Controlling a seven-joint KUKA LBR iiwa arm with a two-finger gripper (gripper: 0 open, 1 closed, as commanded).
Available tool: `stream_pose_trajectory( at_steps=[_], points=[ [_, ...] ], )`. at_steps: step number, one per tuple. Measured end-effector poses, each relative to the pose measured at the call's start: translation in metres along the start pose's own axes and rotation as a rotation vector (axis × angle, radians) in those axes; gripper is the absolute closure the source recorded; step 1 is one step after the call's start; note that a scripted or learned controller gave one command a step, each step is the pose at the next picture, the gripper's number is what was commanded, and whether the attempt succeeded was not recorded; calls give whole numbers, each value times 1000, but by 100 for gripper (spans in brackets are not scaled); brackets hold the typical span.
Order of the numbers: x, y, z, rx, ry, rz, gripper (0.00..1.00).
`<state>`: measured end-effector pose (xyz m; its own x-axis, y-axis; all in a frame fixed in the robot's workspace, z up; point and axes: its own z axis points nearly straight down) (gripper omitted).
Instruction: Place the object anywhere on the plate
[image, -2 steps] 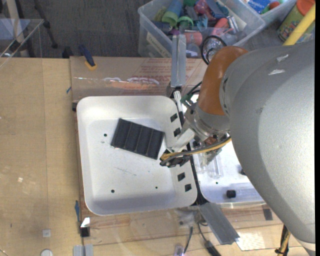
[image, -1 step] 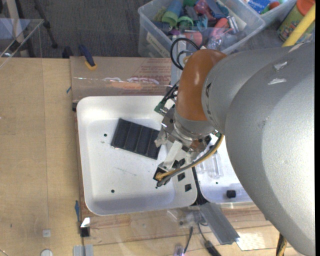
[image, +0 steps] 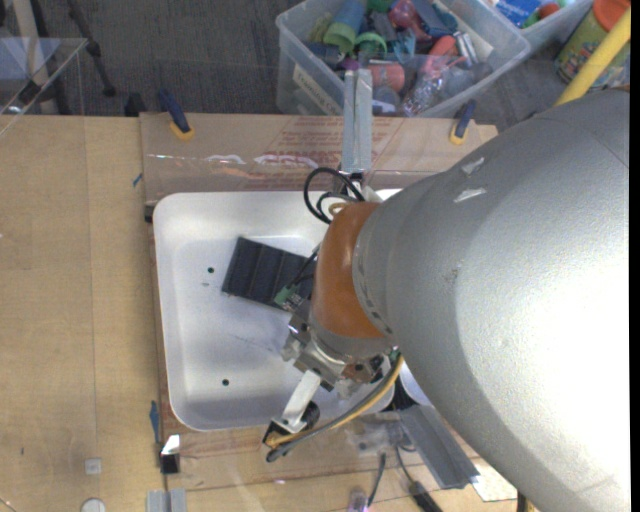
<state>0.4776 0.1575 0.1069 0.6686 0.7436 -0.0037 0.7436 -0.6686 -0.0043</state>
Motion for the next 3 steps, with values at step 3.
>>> stream_pose_trajectory(
  at_steps=[3],
  points=[
    [67,71,-131,-6,2,-791,0]
  ],
)
